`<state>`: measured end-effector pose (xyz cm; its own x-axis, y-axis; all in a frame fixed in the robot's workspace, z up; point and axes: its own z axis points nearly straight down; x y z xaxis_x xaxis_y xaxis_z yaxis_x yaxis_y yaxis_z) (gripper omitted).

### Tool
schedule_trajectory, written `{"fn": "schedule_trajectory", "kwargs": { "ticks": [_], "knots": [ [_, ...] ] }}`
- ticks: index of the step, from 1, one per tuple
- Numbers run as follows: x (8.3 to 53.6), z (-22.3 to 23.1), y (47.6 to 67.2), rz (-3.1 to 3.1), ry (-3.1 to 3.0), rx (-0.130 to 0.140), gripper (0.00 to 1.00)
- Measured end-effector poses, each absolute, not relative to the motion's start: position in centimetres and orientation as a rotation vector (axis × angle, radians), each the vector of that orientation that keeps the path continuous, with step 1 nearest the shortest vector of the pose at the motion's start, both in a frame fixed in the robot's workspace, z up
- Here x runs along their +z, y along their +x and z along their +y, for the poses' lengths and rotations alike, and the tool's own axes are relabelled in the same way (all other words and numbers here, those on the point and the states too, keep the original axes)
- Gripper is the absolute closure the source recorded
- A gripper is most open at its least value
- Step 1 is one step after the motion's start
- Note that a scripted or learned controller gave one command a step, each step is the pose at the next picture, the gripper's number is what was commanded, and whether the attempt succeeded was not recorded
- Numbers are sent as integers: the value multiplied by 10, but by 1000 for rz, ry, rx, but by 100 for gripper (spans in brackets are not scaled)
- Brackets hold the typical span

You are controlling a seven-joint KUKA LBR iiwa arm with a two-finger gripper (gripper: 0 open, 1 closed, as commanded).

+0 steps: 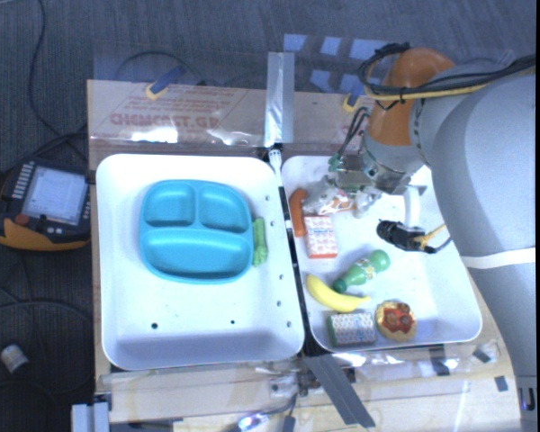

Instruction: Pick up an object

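My gripper (345, 190) reaches down into the far part of the right bin (450, 286), just above a crinkled silver and red packet (328, 203). Whether it touches the packet is not visible. An orange sausage-like piece (296, 211) lies along the bin's left wall. A red and white carton (321, 237) lies flat just in front of the packet. Nearer the front are a green bottle (362, 272), a yellow banana (333, 296), a small grey can (352, 328) and a red round fruit (396, 319).
The left bin (135, 322) holds a blue divided plate (196, 228) with a green piece (259, 240) at its right edge. A black fitting with a yellow cable (403, 234) hangs off the arm over the right bin. A handheld pendant (43, 203) lies on the floor at left.
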<state>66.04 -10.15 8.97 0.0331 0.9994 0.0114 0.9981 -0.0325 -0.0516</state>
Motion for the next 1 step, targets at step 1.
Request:
{"fn": "schedule_trajectory", "kwargs": {
  "ticks": [1],
  "knots": [
    [93, -104, 656, -2142, -2223, 66, 100]
  ]
}}
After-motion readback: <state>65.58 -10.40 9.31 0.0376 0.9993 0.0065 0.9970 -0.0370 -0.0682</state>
